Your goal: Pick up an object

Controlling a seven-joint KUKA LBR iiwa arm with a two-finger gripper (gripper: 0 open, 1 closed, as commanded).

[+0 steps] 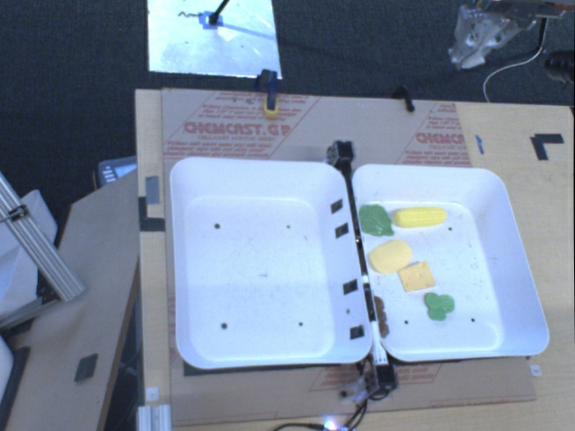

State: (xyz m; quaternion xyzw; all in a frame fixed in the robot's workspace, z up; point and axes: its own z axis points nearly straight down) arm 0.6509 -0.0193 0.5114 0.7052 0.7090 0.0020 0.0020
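The right white bin (519,251) holds several small objects. A green leafy piece (375,220) lies beside a yellow corn-like piece (420,216) near the bin's far left. Below them sit a rounded yellow lump (390,257) and a flat yellow-orange square (416,277), which touch. A small green piece (439,306) lies nearer the front. A small brown bit (381,317) rests against the left wall. My gripper (473,36) appears as pale grey hardware in the top right corner, over the dark floor and far from the bins.
The left white bin (193,180) stands beside the right one, joined along a black clipped divider (358,259). Both rest on a cardboard-covered bench (234,128). A shiny metal plate (211,25) lies beyond the bench, and an aluminium frame (36,245) stands at the left.
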